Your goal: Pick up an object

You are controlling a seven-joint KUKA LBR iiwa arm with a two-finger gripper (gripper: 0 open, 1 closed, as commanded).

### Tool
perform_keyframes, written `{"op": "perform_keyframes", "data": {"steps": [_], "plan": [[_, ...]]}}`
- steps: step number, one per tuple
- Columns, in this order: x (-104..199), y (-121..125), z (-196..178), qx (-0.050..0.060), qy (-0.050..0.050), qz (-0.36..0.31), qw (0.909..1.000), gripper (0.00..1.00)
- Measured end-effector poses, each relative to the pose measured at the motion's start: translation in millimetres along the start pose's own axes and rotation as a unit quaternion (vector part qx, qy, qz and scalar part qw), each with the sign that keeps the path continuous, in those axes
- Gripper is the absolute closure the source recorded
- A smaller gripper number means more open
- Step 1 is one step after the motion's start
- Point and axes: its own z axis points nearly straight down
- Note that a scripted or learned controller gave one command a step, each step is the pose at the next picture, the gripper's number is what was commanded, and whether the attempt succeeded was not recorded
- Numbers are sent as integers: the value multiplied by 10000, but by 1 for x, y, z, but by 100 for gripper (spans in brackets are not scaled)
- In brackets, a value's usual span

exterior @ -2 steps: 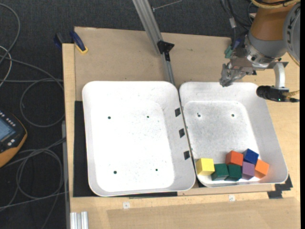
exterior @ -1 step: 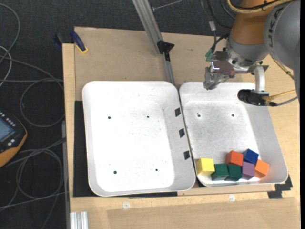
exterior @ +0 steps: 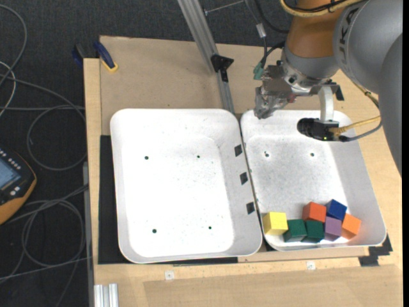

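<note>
Where two bins (exterior: 172, 123) lie, seven blocks (exterior: 312, 222); hand (exterior: 263, 110) grip state indiscernible.

My end effector (exterior: 263, 112) hangs over the far left corner of the right bin (exterior: 358, 171), well apart from the blocks. Those sit clustered at the bin's near edge: a yellow block (exterior: 276, 222), two green blocks (exterior: 304, 230), a red block (exterior: 314, 211), a blue block (exterior: 336, 208), a purple block (exterior: 333, 226) and an orange block (exterior: 351, 224). The left bin (exterior: 128, 171) lies beside it on the desk (exterior: 160, 75).
</note>
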Motion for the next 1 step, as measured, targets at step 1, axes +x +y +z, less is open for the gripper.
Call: {"op": "perform_keyframes", "data": {"steps": [1], "plan": [[45,2,-1,-3,-4,3,10000,100]]}}
